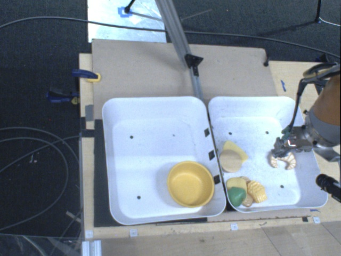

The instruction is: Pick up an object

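A small pale, tan-edged curved object (283, 161) is lying on the floor of the right bin (256, 111), toward its right side, with bare white floor open around it on the left and above and the bin's right wall nearby. The gripper (281, 147) is sitting directly over the object's upper edge, seeming to touch it; how far its tips are parted cannot be told from this view. The grey arm (325, 119) is reaching in over the right rim. Further left, a cluster of toy food (242, 188) is crowding the bin's lower-left corner, well apart from the gripper. A yellow bowl (191, 183) is resting in the left bin (138, 116), near its front-right corner.
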`<state>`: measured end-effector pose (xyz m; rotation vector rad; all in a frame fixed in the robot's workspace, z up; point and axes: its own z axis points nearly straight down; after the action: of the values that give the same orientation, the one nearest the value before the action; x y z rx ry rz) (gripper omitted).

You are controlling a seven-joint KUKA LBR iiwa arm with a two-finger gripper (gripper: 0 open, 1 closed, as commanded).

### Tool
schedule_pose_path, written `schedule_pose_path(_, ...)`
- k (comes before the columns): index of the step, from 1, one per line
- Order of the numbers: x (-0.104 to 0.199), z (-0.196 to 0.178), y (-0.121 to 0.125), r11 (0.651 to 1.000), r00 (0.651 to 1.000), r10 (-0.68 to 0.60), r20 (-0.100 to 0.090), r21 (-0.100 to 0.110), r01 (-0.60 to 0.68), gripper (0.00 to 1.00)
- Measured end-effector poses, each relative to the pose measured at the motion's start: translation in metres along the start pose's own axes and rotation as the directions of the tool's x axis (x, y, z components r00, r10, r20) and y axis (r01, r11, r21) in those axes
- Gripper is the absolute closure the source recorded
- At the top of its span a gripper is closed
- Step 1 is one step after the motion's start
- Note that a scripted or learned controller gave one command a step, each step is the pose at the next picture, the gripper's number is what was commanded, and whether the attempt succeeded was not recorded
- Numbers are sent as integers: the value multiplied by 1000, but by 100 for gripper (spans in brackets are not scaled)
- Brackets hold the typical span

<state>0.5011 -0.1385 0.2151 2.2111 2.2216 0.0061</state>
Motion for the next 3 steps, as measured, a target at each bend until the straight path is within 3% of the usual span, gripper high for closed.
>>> schedule_pose_path(1,-1,-54,3,1000,1000,-1,0,-1,1,100)
schedule_pose_path(3,102,-41,46,1000,1000,-6,-3,4,6,100)
